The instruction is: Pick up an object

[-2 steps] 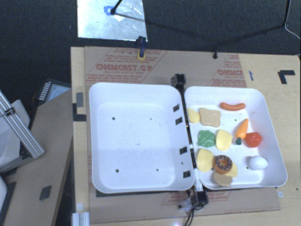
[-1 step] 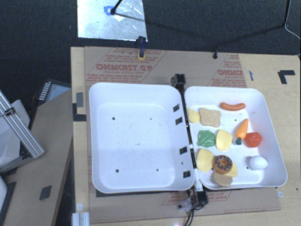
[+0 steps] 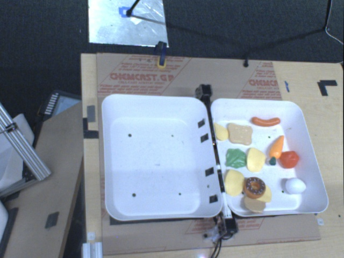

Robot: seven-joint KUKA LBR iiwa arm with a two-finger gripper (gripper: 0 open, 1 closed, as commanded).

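Two white bins sit side by side on the worktop [image 3: 134, 71]. Left bin [image 3: 156, 155] bare; right bin [image 3: 309, 160] holds toy food: sausage [image 3: 265, 121], bread slice [image 3: 239, 134], carrot [image 3: 277, 146], tomato [image 3: 289, 159], egg [image 3: 294, 186], doughnut [image 3: 254, 187]. Pincer state: cannot tell.

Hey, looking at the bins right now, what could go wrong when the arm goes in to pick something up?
1. The doughnut lies against yellow pieces, so a grasp there may catch or push a neighbour.
2. The white egg is round and near the right bin wall; it could roll or slip away.
3. The carrot touches the tomato, leaving little finger room.
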